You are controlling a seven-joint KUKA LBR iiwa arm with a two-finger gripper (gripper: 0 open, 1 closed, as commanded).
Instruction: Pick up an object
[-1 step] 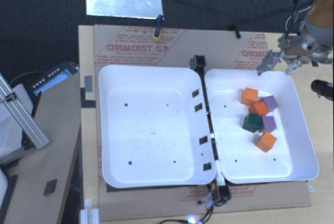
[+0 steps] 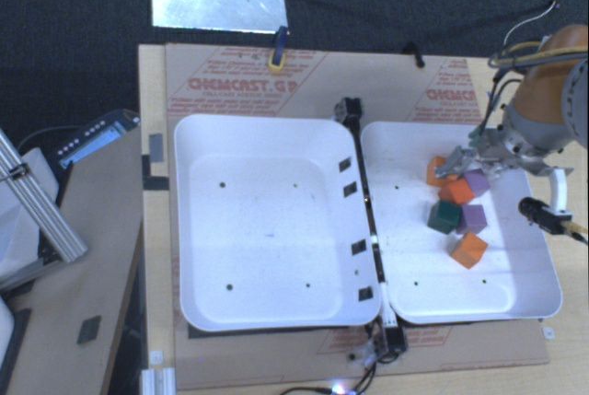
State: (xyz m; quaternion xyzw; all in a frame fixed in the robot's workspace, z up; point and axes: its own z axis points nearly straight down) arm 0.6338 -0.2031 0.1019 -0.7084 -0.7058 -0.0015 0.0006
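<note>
Orange cube (image 2: 468, 249) sitting nearest camera in right bin (image 2: 525, 301), with purple cube (image 2: 474, 218) and dark green cube (image 2: 444, 216) just behind. More orange (image 2: 455, 191) and purple blocks crowding under gripper (image 2: 471, 159). Am seeing gripper hovering low over rear of cluster; cannot tell its state. Nothing visibly lifting, so judging pick not yet done: grasp and raise remaining. Left bin (image 2: 198, 200) lying beside.

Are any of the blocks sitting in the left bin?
No, the blocks are all clustered in the right bin, beside the left bin.
</note>
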